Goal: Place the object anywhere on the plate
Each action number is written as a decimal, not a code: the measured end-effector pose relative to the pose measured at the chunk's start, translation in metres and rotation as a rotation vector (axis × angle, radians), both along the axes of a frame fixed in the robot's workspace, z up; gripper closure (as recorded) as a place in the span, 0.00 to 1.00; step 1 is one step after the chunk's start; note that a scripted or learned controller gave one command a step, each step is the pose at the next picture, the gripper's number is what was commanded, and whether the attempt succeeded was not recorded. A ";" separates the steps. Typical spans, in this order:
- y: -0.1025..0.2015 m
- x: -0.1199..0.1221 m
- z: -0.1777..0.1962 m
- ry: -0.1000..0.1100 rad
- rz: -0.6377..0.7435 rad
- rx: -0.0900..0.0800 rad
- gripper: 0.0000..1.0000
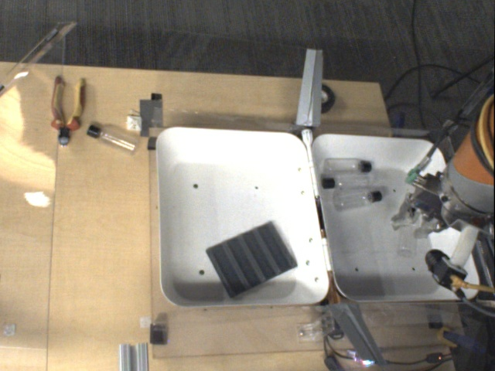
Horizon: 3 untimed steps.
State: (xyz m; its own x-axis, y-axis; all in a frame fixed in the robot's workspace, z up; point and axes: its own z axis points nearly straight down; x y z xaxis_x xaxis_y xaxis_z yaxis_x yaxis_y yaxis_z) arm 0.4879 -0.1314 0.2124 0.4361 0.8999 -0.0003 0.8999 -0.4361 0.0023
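A dark ridged rectangular plate (251, 259) lies tilted in the front part of the left bin (178, 207). Clear vials with black caps lie in the right bin (371, 280): one (348, 166) near the back left, another (357, 199) just in front of it. My gripper (410, 213) hangs low over the right bin's right half, to the right of the vials and far from the plate. Glare and the pale bin floor blur its tip, so nothing can be made out in it.
The grey arm with its orange band (472, 157) enters at the right edge. A metal post (311, 87) stands behind the wall between the bins. On the bench at the left lie red-handled pliers (66, 107) and a loose vial (112, 137).
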 end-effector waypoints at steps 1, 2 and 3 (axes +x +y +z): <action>0.094 0.031 0.044 -0.001 -0.122 0.002 1.00; 0.135 0.088 -0.029 0.003 0.053 0.001 1.00; 0.214 0.113 -0.028 0.001 0.072 0.001 1.00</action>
